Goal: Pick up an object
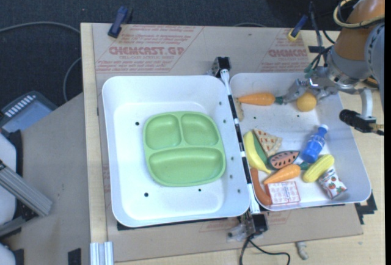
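Observation:
My gripper (307, 87) hangs over the far part of the right bin (354, 154), reaching in from the right under the grey arm with its orange band (365, 10). A small yellow lemon-like fruit (306, 102) lies right beneath it, touching or nearly touching it. To the gripper's left lies an orange carrot (256, 99) with a green top. Toward the front of this bin are a blue bottle (314, 143), a banana (253, 151), a sandwich wedge (267, 138), a second carrot (282, 173), a yellow corn-like piece (319, 168) and a small carton (332, 184).
The left bin (122, 135) holds a green divided plate (183, 149). A black divider clip (221, 65) sits between the bins at the back. A flat red-and-white packet (284, 193) lies at the right bin's front edge. Blue clamps (118, 21) hold the cardboard base.

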